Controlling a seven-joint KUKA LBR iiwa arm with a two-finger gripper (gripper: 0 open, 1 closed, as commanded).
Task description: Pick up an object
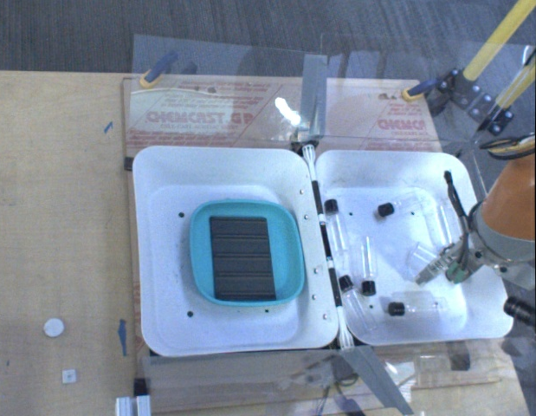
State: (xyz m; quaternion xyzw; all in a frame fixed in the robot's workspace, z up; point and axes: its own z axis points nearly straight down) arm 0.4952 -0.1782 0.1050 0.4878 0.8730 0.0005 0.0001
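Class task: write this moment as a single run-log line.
arm: over right bin | gripper: low among clear tubes, holding nothing seen | left bin: teal tray with dark block

Grey arm point(501, 241) (orange band)

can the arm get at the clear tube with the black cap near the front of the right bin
Probably yes. The capped tube lies flat in the right bin with nothing over it, and the pincer hangs just above and beside it. Its clear, round body may slip.
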